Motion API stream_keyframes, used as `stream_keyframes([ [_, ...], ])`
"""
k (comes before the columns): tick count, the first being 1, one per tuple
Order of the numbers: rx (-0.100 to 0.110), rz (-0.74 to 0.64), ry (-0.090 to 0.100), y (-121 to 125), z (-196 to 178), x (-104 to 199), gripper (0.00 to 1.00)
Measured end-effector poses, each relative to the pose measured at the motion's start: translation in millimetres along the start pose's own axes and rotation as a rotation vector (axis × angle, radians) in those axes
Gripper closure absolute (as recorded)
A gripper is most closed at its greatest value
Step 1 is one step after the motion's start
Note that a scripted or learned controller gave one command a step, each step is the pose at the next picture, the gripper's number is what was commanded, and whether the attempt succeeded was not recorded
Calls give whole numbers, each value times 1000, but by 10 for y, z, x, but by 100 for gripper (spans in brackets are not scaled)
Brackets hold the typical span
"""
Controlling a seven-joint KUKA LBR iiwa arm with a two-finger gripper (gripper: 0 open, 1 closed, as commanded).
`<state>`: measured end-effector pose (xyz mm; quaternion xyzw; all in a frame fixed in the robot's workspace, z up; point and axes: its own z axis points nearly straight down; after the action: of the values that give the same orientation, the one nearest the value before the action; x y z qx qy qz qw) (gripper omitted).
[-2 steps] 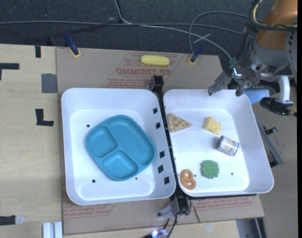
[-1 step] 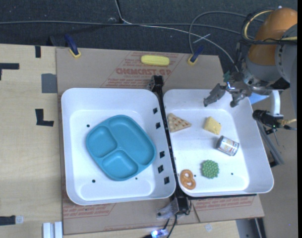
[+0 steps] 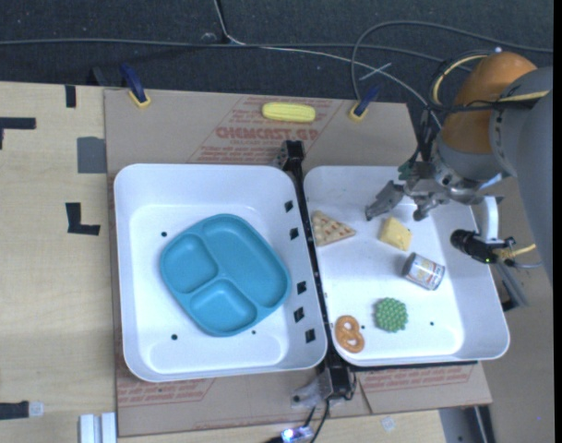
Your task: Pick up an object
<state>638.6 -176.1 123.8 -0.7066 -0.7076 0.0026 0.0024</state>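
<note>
The main risk is a miss: the cheese (image 3: 396,234) lies just below the gripper (image 3: 400,205) in the right bin (image 3: 474,340), and a descent slightly off centre could shove the wedge aside or tip it rather than trap it. The can (image 3: 424,270) nearby could also get bumped and roll. The gripper hangs with its fingers spread apart, nothing between them, and seems not to touch the cheese or the bin floor.
</note>
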Motion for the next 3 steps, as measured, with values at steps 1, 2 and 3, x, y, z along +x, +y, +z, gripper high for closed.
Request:
stream_keyframes([
  [1, -8, -1, -2, 7, 404, 9, 0],
  [2, -11, -2, -4, 19, 270, 7, 100],
  [3, -10, 1, 0, 31, -160, -20, 100],
])
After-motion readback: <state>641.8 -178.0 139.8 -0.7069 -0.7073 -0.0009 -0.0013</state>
